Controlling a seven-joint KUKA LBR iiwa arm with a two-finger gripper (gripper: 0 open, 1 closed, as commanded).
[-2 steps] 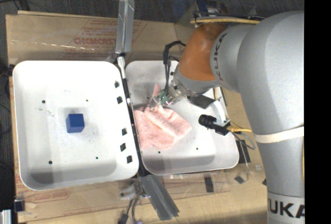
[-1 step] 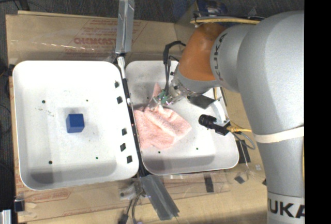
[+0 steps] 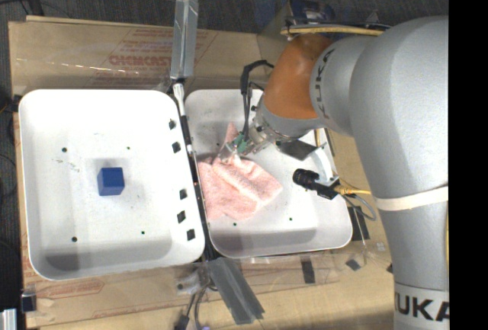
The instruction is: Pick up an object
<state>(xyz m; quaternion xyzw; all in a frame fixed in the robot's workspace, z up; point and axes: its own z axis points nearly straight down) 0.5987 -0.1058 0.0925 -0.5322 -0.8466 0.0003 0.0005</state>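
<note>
A pink cloth [image 3: 238, 185] lies crumpled in the right bin [image 3: 263, 238], against its left wall. My gripper [image 3: 235, 145] is down at the cloth's upper edge, and a raised fold of the pink fabric sits right at its tip. The grey arm with its orange band comes in from the right over the bin. A small blue cube [image 3: 111, 181] rests on the floor of the left bin [image 3: 46, 115], well apart from the gripper.
A black cylindrical part [image 3: 306, 179] on a cable juts over the right bin's right side. A grey metal bar [image 3: 183, 39] stands at the back between the bins. Cardboard lies under both bins. The arm's body covers the bench's right side.
</note>
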